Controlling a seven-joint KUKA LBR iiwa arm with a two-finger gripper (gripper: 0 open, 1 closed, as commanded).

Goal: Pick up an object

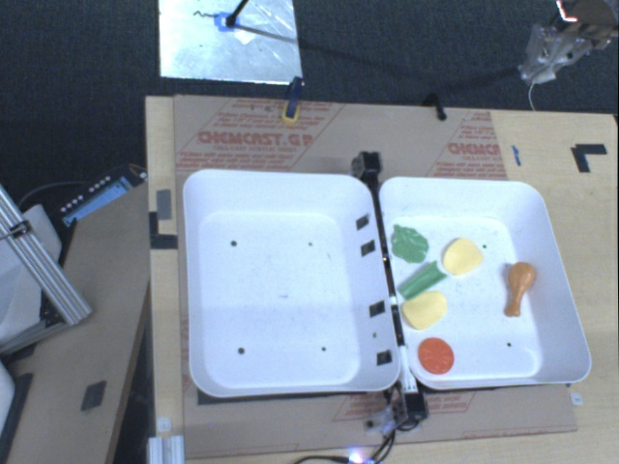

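The right bin (pixel 551 259) holds several toy foods. A green leafy piece (pixel 409 244) lies near its left wall, with a green stick-shaped piece (pixel 421 279) just below it. A yellow round piece (pixel 462 256) sits mid-bin and another yellow piece (pixel 425 309) lies lower left. A red disc (pixel 436 356) rests near the front edge. A brown drumstick (pixel 518 286) lies toward the right. My gripper (pixel 547 54) hangs at the top right corner, high above the floor and well behind the bins, far from every object.
The left bin (pixel 280 278) adjoins the right one along a black-clipped seam (pixel 379 269). Both rest on a cardboard sheet (pixel 261 133). A shiny metal plate (pixel 230 25) lies behind on dark carpet. A metal frame (pixel 39 269) stands at the left.
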